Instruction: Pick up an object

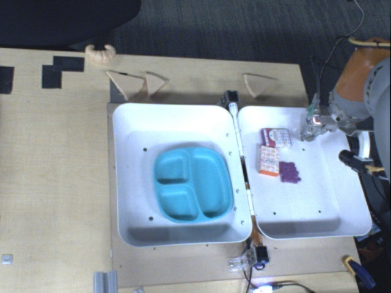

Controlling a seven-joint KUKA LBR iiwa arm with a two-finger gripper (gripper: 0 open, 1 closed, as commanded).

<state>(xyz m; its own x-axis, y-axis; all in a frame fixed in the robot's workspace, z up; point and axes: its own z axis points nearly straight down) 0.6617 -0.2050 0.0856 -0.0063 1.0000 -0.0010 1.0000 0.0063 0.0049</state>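
Note:
In the right bin (317, 215) lie three small things: a red and white box (275, 138) toward the back, an orange and white packet (269, 160) just in front of it, and a purple bunch of grapes (289, 172) beside the packet. The gripper (313, 124) hangs over the bin's back right area, a short way right of the red and white box. The grey arm with its orange band (360, 72) comes in from the right edge. Nothing shows between the gripper's tips.
The left bin (131, 163) holds a blue divided plate (193, 184) with three compartments. A black divider clip (230, 97) sits where the two bins meet at the back. Cables and a connector (255, 258) lie at the bins' front junction.

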